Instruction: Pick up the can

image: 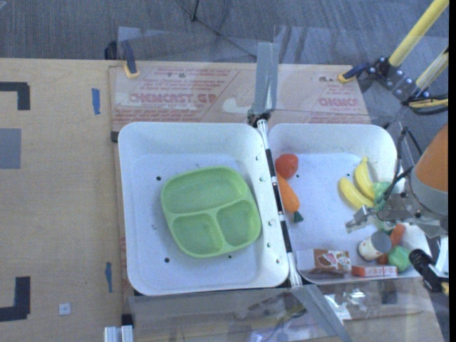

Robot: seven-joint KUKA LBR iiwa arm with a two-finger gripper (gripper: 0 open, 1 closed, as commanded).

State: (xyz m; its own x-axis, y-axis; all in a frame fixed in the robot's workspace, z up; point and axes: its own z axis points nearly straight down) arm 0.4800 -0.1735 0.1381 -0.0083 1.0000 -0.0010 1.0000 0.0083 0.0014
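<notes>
the can [373,246] is a small, squat one, pale cream on its side with a flat grey round end. it is tipped, so that the grey end faces up and toward the far right corner of the right bin [328,128], while the cream side shows below and to the left. it rests on the floor of that bin, near the bin's front right corner, close to the front wall. any label is too small to read.

On my wooden tabletop [57,212] sit two white bins, left [135,262] and right [324,134], touching side by side.
</notes>
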